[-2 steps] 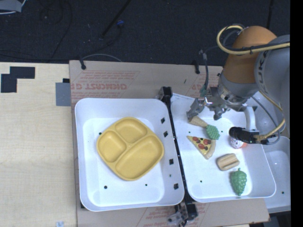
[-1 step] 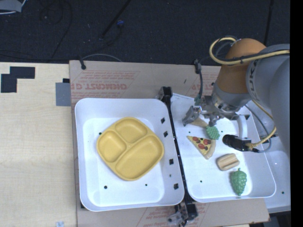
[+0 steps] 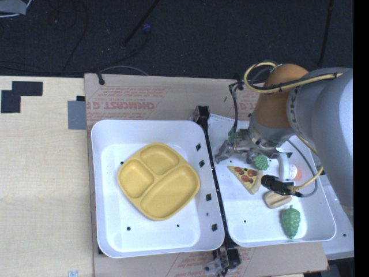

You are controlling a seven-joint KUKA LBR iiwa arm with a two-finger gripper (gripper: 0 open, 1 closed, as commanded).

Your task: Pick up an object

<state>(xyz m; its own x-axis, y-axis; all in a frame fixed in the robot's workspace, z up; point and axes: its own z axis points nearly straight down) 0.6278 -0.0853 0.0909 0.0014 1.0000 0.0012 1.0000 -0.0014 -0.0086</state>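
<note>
While the grey arm leans in over the right bin, its gripper hangs just beyond the far edge of the pizza slice. The slice is a flat toy wedge with a tan crust and red and dark spots on top. The metal parts of the gripper form a dark tangle from this angle, and whether it is released or clenched cannot be told.

Just right of the slice's crust, a small ribbed green piece peeks out from under the wrist, with most of it hidden. Further right of the slice stands a white piece with a red-orange spot, too blurred to name. A smooth tan lump like a bread roll lies near the slice on its near right side. Beyond that lump, still further from the slice, is a knobbly green bunch of grapes.

Well to the left of the slice, past the dark rail between the bins, the left bin holds a glossy yellow plate. The plate has rounded corners and three sunken sections, and it sits turned at an angle. Both bins are shallow, smooth white plastic on brown printed cardboard.
</note>
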